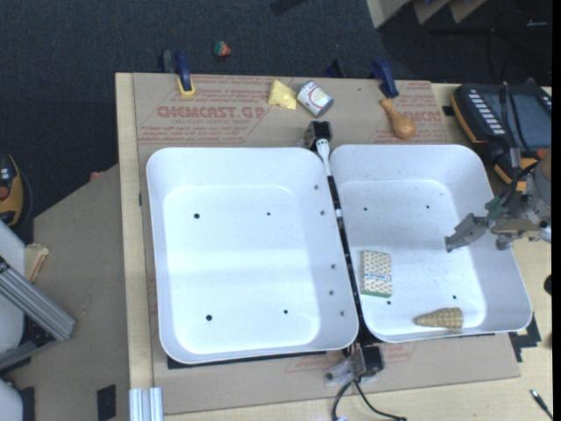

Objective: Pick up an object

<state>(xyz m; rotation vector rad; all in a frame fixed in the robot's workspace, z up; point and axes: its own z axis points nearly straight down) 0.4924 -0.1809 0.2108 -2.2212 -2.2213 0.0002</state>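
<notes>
The claw [469,233] hovers at the right bin's [412,169] right edge, grip unclear, approaching; next, descend toward the patterned packet [376,274].

One fixed camera looks down at a slant on my bench [263,103] and both bins; I enter from its right.

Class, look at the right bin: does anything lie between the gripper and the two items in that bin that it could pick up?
Nothing visible does. The gripper hangs over the right bin near its right wall. The patterned packet lies to its lower left by the divider, the ice-cream cone below it near the front wall; bare white floor separates them.
</notes>
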